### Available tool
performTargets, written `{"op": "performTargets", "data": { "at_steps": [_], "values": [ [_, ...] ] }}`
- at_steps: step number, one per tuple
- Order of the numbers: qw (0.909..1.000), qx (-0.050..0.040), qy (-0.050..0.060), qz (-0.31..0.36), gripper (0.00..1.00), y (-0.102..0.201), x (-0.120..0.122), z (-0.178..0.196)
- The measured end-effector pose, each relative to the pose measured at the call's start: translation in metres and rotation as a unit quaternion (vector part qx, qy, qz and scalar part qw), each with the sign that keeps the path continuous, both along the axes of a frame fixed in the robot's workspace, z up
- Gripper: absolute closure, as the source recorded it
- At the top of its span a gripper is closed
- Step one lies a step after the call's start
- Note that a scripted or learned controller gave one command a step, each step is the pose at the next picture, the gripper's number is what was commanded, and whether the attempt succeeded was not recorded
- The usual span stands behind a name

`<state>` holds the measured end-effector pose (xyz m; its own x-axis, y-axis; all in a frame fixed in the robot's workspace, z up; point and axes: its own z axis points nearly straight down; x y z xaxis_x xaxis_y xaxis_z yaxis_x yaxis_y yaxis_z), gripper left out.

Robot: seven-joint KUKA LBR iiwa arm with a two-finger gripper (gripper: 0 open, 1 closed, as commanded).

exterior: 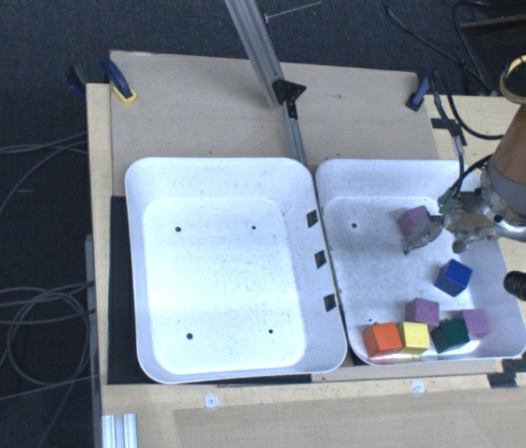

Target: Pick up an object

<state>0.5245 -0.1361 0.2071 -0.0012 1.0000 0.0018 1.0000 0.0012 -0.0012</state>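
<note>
dark carpet surrounds the wooden table [244,91], where the gripper [428,232] hangs low in the right white bin [375,194], fingers closed around a purple block [414,220], apparently gripped for lifting.

my end effector [428,232] hangs over the right bin [366,189], a purple block [413,220] touching its fingers. a blue block [453,276] lies near. orange [383,338], yellow [416,335], green [450,334] and two more purple blocks crowd the front edge.
</note>
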Motion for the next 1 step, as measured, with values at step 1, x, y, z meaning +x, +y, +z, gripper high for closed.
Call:
{"op": "performTargets", "data": {
  "at_steps": [1],
  "values": [
    [1.0, -0.0002, -0.001, 0.0, 0.0, -0.0001, 0.0001, 0.0]
  ]
}}
